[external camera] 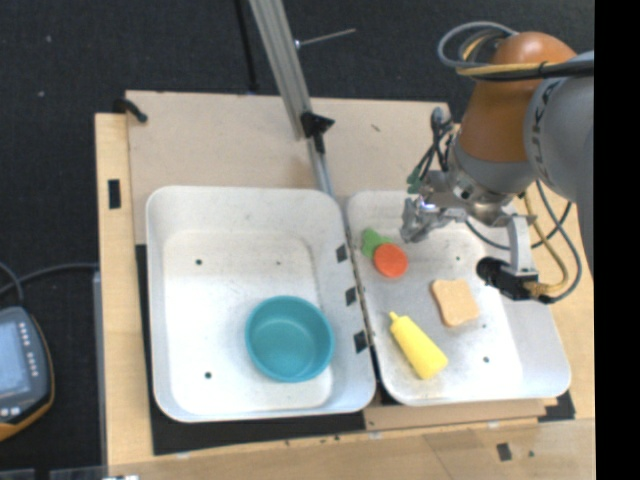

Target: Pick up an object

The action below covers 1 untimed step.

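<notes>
So nothing is picked yet: my gripper (415, 223) hovers in the right bin (540, 368) just beside the carrot (387, 257), fingers' state I cannot tell, nothing visibly held.

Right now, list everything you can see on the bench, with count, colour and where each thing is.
bowl: one, teal, in the left bin, near its front right corner
left bin: one, white, left half of the bench
right bin: one, white, right half of the bench
carrot: one, orange with a green top, right bin, near its back left
toast slice: one, tan, middle of the right bin
mustard bottle: one, yellow, right bin, front left
metal pole: one, silver, behind the bins
arm: one, grey and orange, from the right
hand: one, metallic, above the right bin's back, by the carrot
</notes>
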Tool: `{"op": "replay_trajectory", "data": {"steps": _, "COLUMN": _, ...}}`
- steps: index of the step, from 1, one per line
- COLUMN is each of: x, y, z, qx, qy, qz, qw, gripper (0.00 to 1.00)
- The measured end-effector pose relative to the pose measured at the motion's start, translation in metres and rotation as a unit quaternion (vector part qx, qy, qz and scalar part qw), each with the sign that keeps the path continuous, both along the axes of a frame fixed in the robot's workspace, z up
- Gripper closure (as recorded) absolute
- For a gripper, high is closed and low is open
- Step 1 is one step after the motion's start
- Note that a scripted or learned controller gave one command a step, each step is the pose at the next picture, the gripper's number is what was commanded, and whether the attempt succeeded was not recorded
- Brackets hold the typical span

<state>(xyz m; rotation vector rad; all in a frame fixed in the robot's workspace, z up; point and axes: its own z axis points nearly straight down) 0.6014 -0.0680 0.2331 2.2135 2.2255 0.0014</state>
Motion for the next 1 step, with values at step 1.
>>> {"op": "replay_trajectory", "data": {"steps": 1, "x": 0.0128, "y": 0.0464, "z": 0.0115, "qx": 0.0013, "qy": 0.000, "qz": 0.001, "qw": 1.0000, "gripper": 1.00}}
